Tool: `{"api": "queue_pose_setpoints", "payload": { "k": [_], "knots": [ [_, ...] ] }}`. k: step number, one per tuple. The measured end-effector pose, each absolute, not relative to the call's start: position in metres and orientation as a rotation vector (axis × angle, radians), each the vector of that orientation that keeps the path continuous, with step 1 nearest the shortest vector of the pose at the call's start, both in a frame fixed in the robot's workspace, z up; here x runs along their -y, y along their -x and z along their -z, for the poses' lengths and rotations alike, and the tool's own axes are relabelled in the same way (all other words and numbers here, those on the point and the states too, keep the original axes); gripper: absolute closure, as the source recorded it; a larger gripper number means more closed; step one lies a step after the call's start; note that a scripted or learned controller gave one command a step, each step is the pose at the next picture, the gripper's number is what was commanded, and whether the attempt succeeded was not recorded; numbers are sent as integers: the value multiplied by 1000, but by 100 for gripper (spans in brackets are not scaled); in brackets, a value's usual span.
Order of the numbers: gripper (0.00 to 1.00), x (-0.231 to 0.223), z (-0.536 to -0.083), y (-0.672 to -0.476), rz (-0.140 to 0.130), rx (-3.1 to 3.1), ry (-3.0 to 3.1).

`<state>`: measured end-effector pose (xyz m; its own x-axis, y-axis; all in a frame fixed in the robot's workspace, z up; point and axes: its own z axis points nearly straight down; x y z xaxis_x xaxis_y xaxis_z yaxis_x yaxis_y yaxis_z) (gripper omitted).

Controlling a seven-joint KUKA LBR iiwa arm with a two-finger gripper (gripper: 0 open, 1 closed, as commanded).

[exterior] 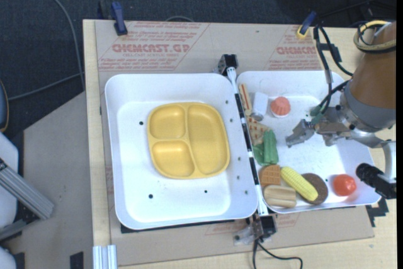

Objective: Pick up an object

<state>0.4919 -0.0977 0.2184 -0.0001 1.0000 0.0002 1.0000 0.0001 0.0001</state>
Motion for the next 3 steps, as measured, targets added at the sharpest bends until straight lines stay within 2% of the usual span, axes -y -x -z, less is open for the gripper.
{"api": "queue_pose_setpoints", "payload": {
  "k": [1, 2, 3],
  "knots": [
    [0, 99, -87, -481, 4, 2222, 2224],
    [100, 99, -98, -482, 8, 2225, 2229],
    [100, 50, -185, -543, 1, 2223, 2221]
  ]
}}
